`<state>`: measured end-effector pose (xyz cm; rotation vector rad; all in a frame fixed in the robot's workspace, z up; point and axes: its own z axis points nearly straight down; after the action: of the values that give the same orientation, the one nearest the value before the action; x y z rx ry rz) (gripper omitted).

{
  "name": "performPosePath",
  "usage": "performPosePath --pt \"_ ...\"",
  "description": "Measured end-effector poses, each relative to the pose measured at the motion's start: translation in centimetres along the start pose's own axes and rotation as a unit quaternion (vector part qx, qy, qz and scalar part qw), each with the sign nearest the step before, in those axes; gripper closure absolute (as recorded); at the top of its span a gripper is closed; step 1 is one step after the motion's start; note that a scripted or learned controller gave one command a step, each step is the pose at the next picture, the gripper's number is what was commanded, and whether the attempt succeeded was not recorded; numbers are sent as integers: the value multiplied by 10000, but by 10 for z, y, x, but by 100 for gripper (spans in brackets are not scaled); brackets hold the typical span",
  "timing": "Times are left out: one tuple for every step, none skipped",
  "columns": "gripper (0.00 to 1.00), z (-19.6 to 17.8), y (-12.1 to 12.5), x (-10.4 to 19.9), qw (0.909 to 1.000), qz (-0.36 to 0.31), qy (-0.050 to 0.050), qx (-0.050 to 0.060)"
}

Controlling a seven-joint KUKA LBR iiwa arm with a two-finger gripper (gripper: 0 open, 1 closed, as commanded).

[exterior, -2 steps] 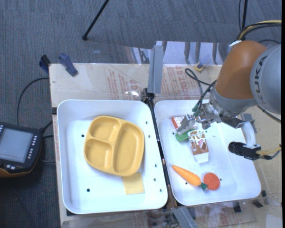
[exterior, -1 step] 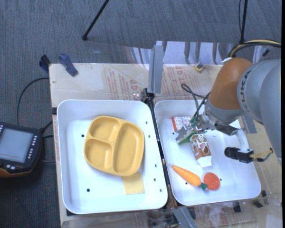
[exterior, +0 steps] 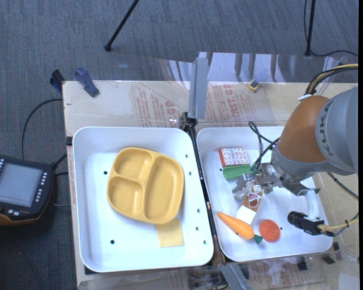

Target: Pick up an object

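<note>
White plastic forms both shallow bins on the bench. From the overhead camera, the left bin (exterior: 91,234) carries a yellow divided tray (exterior: 146,185) with a pale yellow flat piece (exterior: 170,234) tucked at its lower edge. The right bin (exterior: 230,139) holds a red-and-white box (exterior: 234,156), a green cylinder (exterior: 236,172) just below it, a small brown-and-white carton (exterior: 252,199), an orange carrot (exterior: 235,225) and a red disc (exterior: 269,230). The gripper (exterior: 258,182) hangs low over the carton, beside the green cylinder; whether it is parted or closed cannot be told, and nothing can be seen caught in it.
</note>
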<state>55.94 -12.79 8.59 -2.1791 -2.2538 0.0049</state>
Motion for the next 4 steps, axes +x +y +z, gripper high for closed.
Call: performPosePath --pt "0 -32 9 -14 9959 903 -2 -6" --pt "0 -125 4 -40 9907 1358 -11 -49" --pt "0 -24 -19 -25 9827 1850 0 -116" --pt "0 -17 -22 4 9930 1165 -51 -205"
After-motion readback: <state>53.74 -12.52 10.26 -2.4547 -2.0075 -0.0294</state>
